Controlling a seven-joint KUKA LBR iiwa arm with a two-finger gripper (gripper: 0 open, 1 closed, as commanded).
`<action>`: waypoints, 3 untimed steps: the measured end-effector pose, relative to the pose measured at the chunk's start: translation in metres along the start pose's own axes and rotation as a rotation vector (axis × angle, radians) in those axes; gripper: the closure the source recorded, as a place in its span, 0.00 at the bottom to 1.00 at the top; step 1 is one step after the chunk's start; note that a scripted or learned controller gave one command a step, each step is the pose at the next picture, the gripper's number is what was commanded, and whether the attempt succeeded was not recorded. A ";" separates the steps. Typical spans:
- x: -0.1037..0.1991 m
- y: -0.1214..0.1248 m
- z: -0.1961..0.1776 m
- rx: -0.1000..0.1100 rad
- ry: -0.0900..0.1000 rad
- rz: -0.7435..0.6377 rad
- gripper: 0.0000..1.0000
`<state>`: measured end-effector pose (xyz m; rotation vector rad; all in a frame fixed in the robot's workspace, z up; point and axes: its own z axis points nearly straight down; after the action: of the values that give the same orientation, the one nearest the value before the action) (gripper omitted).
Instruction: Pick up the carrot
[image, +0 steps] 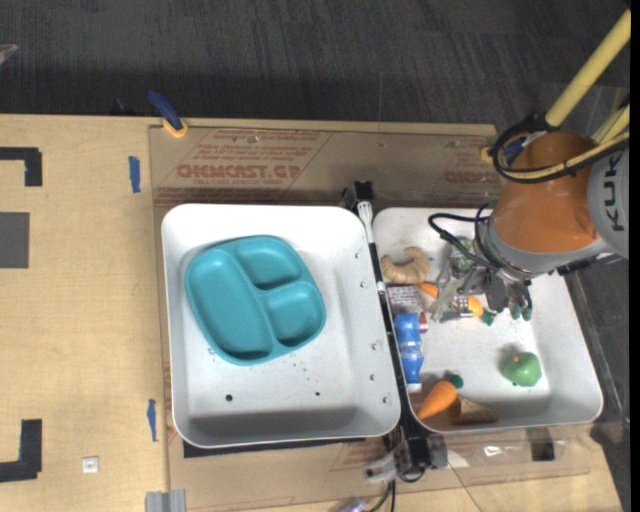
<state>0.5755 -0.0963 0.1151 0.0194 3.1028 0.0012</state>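
The approach step is judged under way: the end effector (478, 300), whose state cannot be told, is hung above the right bin (585, 385), and the carrot (437, 399) is found below-left, needing descent there.

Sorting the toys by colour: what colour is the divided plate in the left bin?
Teal blue; the divided plate shows plainly in the camera view.

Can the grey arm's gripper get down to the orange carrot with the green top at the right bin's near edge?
Probably yes. The orange carrot lies uncovered in the right white bin, with open floor between it and the gripper. But it sits tight against the near wall by the blue bottle, leaving little room.
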 end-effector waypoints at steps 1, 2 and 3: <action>0.065 -0.018 0.020 -0.004 0.016 -0.503 1.00; 0.065 -0.019 0.021 -0.004 0.016 -0.503 0.00; -0.023 -0.010 0.026 -0.004 0.022 -0.311 0.00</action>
<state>0.5997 -0.1064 0.0902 -0.4648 3.0900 -0.0021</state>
